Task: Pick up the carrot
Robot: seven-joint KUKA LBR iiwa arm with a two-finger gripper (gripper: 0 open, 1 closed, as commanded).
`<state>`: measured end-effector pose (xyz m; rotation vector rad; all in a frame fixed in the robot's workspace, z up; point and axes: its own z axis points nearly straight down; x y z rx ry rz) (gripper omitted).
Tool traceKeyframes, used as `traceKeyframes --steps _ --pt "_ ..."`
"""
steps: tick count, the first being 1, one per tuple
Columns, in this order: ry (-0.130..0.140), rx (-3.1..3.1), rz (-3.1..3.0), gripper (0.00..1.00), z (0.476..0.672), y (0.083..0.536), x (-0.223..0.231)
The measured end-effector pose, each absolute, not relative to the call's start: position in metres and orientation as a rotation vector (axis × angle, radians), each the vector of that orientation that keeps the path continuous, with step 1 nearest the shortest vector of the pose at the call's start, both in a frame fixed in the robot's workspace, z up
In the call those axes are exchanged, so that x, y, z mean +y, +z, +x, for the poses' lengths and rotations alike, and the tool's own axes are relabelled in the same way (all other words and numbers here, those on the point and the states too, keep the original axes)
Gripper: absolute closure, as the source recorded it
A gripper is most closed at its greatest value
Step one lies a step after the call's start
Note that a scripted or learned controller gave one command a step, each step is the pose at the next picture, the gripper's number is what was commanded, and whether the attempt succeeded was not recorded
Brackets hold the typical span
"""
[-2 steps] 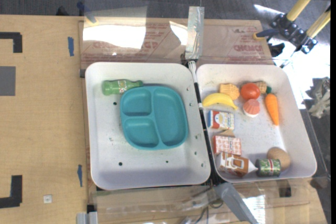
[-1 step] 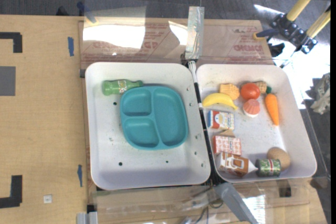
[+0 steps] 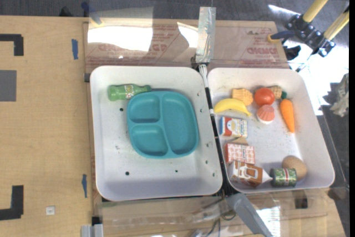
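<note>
1. The carrot lies in the right bin, close to its right wall and toward the far right corner, green top pointing to the far edge and tip toward the near edge.
2. Just beside its top sit a tomato and, partly hidden behind that, what may be a corn cob; a pink shell-like piece lies near the carrot's left side.
3. No gripper can be judged here, so whether the tool's jaws are apart or together I cannot tell; the carrot is not yet lifted.
4. Risk: the carrot is slim and lies next to the bin wall, so a descent slightly off could strike the wall or pinch only the tapering tip and let it slip.
5. Risk: a finger landing on the left may nudge the tomato or the pink piece instead.
6. The right bin also holds a banana, an orange block, a milk carton, two further cartons, a can and a brown egg-like item at the near right corner.
7. The left bin holds a teal divided plate in its middle and a green bottle at the far left corner.
</note>
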<state>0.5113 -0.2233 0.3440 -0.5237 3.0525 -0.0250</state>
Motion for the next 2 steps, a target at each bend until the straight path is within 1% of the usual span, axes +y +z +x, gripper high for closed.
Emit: traceKeyframes --steps 2 --pt "-0.036 3.033 -0.515 1.00 0.516 0.368 -0.223"
